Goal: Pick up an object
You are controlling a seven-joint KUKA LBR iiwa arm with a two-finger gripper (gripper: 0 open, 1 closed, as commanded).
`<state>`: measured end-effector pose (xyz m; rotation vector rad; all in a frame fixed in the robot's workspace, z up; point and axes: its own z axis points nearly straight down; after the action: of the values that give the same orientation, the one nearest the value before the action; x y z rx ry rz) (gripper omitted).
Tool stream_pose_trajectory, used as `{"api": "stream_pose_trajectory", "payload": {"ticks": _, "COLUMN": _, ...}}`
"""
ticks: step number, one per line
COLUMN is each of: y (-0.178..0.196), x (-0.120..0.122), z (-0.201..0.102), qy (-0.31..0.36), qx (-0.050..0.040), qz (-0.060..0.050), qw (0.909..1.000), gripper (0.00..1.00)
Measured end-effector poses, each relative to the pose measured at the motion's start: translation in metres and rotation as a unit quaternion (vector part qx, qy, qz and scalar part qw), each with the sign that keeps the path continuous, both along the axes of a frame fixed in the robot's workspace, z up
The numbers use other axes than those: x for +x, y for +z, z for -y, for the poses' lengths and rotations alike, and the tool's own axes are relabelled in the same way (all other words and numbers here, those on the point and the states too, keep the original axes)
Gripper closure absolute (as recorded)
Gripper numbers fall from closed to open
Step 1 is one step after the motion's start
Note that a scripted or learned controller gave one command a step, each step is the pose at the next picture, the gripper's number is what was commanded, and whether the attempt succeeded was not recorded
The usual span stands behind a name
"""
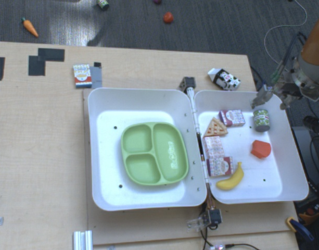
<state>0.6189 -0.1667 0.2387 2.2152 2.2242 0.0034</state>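
Camera view: the gripper (pixel 272 94) of the grey-and-orange arm hangs at the upper right of the frame, over the far rim of the right bin (pixel 294 191), with one finger showing left of the wrist and one right, jaws apart and nothing between them. Directly below the left finger, inside the bin, stands a small green can (pixel 261 120), the nearest candidate for the pick.

A clean grasp would likely mean centring the open jaws over the can, descending straight, and closing across its round body rather than its top. The bin's upper wall lies close behind, so the approach looks best kept slightly inward.

Other contents crowd the bin's left side: a small red-and-white carton (pixel 232 118) just left of the can, a pizza slice (pixel 216 128) beyond it, a flat red-and-white packet (pixel 216 158) lower down, and a banana (pixel 232 178) at the bottom. A red block (pixel 261 149) sits alone below the can, well clear of its neighbours and perhaps an easier target.

The left bin (pixel 99 155) holds a green divided plate (pixel 154 153). On the bench, a black-and-white toy (pixel 224 79) lies above the right bin and a small box (pixel 82 75) at upper left. A toy carrot (pixel 29 26) rests on the carpet beyond.
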Motion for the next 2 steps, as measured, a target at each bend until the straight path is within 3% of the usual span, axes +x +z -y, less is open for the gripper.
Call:
{"api": "stream_pose_trajectory", "payload": {"ticks": 1, "y": -0.136, "x": -0.018, "z": -0.002, "qy": -0.001, "qx": 0.0005, "qz": -0.002, "qw": 1.0, "gripper": 0.0}}
{"api": "stream_pose_trajectory", "payload": {"ticks": 2, "y": -0.153, "x": -0.093, "z": 0.031, "qy": -0.001, "qx": -0.0007, "qz": 0.001, "qw": 1.0, "gripper": 0.0}}
